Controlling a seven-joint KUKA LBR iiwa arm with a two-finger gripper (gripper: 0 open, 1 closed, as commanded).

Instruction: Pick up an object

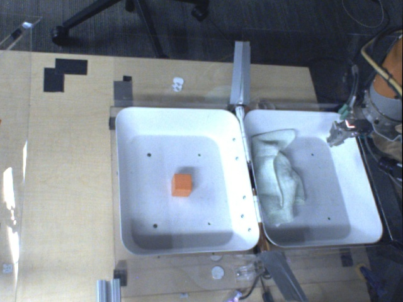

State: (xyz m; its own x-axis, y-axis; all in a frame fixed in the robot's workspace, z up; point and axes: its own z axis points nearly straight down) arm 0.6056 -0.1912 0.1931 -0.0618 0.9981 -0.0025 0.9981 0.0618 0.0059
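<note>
**Orange cube in the left bin, arm at the right bin's far corner**

A small orange cube point(182, 185) lies on the floor of the left bin point(129, 168), a little below and left of the bin's middle, clear of all four walls. It sits flat with nothing touching it.

The right bin point(362, 194) holds a crumpled white cloth point(277, 178), bunched along the bin's left side next to the divider between the two bins, running from the upper wall down toward the lower one.

The gripper point(340, 133) is at the upper right corner of the right bin, over its rim, with the grey arm point(385, 106) reaching in from the right edge of the view. Whether the jaws stand wide or narrow cannot be told at this size; nothing is visible between them.

The cube is well apart from the jaws: it lies across the divider in the other bin, with the cloth between the two. Both bins rest on a pale wooden desk point(69, 187).
</note>
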